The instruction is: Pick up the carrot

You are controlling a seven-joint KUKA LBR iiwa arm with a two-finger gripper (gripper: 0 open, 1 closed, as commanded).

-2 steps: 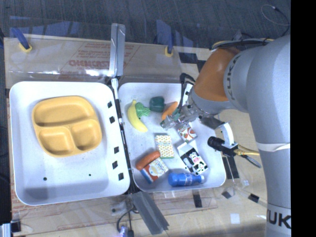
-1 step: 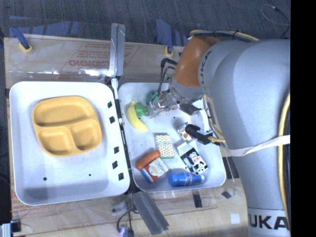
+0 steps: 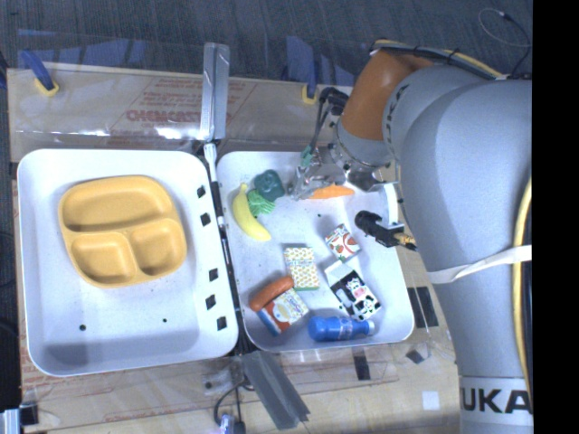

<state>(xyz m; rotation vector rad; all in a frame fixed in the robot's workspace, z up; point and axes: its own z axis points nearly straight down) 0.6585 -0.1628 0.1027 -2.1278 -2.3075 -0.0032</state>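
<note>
The carrot, small and orange, lies near the far wall of the right bin, pointing left to right. My gripper is low over the bin at the carrot's left end, touching or almost touching it. The grey wrist and orange band come in from the upper right and hide what is behind the carrot. From this angle the grip itself cannot be made out.
Just left of the gripper sit a green vegetable and a banana. Nearer the front lie small cartons, a sausage and a blue bottle. The left bin holds a yellow divided tray.
</note>
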